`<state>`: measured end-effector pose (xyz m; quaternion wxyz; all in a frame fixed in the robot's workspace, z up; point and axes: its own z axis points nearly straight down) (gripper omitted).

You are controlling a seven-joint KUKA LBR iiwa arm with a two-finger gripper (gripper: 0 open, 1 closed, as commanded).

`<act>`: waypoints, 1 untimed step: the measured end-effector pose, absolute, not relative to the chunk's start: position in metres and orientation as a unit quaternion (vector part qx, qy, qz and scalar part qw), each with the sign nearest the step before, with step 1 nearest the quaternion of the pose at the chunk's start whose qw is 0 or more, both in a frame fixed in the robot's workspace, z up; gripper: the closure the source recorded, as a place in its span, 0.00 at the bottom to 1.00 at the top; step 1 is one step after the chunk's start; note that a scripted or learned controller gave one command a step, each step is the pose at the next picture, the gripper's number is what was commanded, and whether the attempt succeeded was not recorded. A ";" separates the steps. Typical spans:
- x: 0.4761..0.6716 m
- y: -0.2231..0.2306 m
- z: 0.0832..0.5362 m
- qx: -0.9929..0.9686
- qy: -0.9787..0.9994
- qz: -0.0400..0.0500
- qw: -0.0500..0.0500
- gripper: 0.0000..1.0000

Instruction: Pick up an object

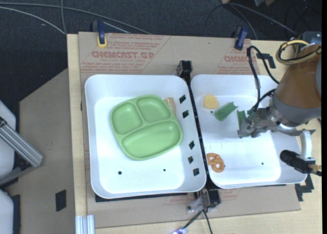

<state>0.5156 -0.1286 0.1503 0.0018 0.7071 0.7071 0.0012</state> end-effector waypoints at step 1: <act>0.517 -0.130 0.193 0.707 0.707 0.001 0.002 1.00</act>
